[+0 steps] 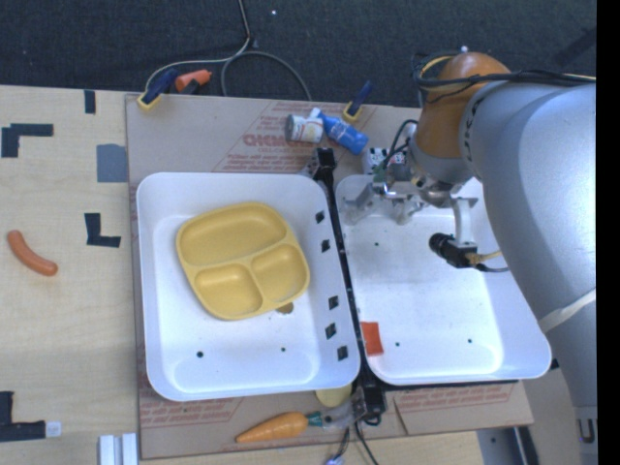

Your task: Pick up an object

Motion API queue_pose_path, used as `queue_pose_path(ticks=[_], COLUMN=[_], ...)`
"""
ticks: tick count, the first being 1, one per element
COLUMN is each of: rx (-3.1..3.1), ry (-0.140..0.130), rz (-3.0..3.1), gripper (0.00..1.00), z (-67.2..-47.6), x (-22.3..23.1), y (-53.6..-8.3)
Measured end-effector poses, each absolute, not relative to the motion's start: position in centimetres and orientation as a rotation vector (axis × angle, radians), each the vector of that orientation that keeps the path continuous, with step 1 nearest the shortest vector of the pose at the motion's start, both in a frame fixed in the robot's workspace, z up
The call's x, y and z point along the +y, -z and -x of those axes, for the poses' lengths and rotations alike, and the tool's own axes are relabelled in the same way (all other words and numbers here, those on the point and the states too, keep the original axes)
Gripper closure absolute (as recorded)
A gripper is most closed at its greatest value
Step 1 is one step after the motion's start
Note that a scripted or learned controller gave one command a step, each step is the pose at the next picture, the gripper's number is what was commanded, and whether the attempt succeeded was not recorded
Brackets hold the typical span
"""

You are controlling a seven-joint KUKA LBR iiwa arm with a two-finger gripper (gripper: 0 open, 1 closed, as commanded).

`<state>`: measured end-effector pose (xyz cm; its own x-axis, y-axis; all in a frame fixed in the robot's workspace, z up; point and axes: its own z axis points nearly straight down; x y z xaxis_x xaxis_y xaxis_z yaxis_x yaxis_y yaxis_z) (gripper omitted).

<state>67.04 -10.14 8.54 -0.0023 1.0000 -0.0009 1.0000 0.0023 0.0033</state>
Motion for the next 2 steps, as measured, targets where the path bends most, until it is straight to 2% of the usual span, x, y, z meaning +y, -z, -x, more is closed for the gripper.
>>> queue_pose_path(ticks=[1,2], rx=[2.221,2.230], ry=[0.000,-0.005], rz=[-2.216,-2.216], gripper=[1.00,1.00], z=[-66.9,-60.9], x=[-10.2,-2.7], y=[-9.6,-18.9])
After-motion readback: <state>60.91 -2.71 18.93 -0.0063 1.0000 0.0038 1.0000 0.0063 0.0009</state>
